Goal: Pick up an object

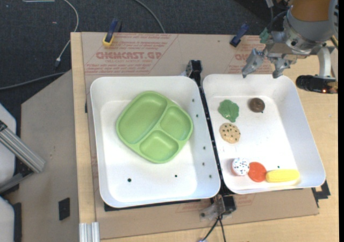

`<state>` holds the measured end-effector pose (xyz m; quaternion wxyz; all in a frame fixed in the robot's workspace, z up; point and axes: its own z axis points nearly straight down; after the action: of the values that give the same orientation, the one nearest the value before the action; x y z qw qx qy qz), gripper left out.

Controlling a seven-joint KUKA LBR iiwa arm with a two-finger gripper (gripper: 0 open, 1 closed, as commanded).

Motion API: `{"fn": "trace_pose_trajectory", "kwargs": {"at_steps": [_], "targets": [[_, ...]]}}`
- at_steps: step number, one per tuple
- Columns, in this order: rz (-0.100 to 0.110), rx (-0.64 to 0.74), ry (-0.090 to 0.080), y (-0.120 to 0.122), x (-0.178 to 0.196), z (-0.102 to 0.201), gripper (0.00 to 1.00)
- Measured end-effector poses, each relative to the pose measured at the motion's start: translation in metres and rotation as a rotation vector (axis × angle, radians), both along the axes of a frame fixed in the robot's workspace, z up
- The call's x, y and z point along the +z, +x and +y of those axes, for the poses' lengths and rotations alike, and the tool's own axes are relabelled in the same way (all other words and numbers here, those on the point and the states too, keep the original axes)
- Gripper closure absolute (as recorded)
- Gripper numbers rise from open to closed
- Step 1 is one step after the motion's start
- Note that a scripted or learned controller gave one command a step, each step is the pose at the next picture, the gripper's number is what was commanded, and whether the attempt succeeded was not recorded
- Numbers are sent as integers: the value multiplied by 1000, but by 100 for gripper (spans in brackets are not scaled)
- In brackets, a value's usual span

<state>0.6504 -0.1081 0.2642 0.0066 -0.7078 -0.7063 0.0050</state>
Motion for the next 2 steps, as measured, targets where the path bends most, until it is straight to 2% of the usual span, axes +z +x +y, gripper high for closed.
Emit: {"fn": "trace_pose_trajectory", "kwargs": {"at_steps": [1,2], "targets": [[-14,2,-2,2,9,0,0],[-10,2,-1,5,-52,2,0]]}}
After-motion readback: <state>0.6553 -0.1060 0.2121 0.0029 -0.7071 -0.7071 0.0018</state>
